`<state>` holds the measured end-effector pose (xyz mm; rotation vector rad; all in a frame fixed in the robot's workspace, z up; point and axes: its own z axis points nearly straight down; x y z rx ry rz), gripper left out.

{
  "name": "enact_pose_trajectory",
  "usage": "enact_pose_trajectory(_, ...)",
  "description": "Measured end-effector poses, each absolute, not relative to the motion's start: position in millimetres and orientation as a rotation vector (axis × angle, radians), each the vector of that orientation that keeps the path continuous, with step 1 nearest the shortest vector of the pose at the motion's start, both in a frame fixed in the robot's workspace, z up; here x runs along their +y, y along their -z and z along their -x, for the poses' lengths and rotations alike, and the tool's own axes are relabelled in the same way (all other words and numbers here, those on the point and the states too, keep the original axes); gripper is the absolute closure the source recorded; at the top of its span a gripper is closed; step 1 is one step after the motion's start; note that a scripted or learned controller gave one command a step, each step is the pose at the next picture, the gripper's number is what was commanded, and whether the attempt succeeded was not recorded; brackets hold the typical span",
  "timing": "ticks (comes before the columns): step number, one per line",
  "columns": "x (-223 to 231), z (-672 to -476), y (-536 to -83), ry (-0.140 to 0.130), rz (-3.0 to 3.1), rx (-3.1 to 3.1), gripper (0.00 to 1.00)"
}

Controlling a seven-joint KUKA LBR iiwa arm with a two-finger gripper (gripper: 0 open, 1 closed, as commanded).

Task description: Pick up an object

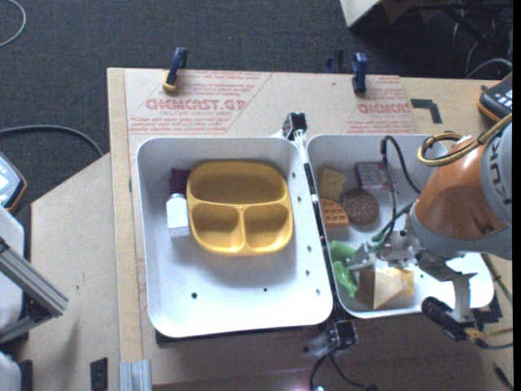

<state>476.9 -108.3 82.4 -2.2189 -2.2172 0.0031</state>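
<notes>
Gripper [383, 255] low in right bin [407, 147], state unclear; crowded by near wall, left bin [155, 218] roomier.

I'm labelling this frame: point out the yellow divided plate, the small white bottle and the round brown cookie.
yellow divided plastic plate [238, 208]: camera view, centre ridge.
small white bottle [177, 216]: camera view, body.
round brown cookie [360, 206]: camera view, top face.

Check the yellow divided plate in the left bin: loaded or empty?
Empty. All three compartments of the yellow plate show bare yellow; the small white bottle sits beside it.
</notes>
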Motion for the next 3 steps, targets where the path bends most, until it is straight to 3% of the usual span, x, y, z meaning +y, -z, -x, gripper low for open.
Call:
enact_pose_trajectory(1,-108.5,-477.9,-95.0,0.002,2.224,-2.22,1.0)
enact_pose_trajectory(3,-113.1,-472.5,-203.0,0.006,2.226,-2.228,1.0)
